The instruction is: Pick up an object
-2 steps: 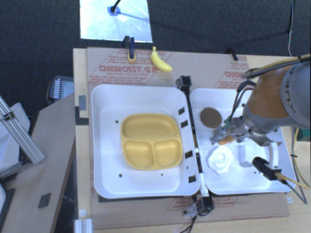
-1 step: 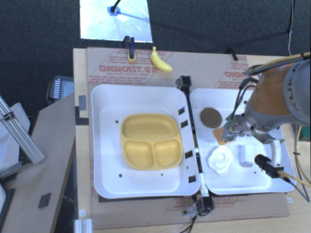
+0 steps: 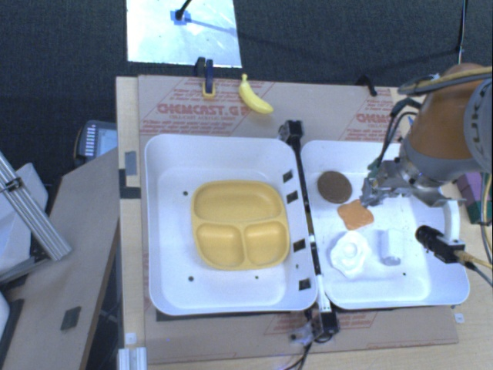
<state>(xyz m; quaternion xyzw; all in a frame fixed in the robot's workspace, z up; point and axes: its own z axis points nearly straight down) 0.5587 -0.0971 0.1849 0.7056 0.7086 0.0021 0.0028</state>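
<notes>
arm reaches in from the right over the right bin. gripper sits low, just above the upper edge of the orange piece, which looks like a flat toast-shaped toy. cannot tell how the gripper is set from this angle, and nothing shows as held.

likely target is the orange piece, mid-left of the right bin. brown disc is just up-left of it, near but apart. white fried-egg toy lies just below, almost touching. small pale cylinder is to the egg's right.

to do it well: the piece is thin and flat, so the grip should straddle its narrow side and go right down to the bin floor; centre over it, since the tip now looks off toward its top edge. a slip could nudge the disc or egg.

room: the divider between the bins is close on the left, so keep clear there. open floor lies toward the bin's right and lower parts. the left bin carries a yellow divided tray; a banana sits on the board behind.
</notes>
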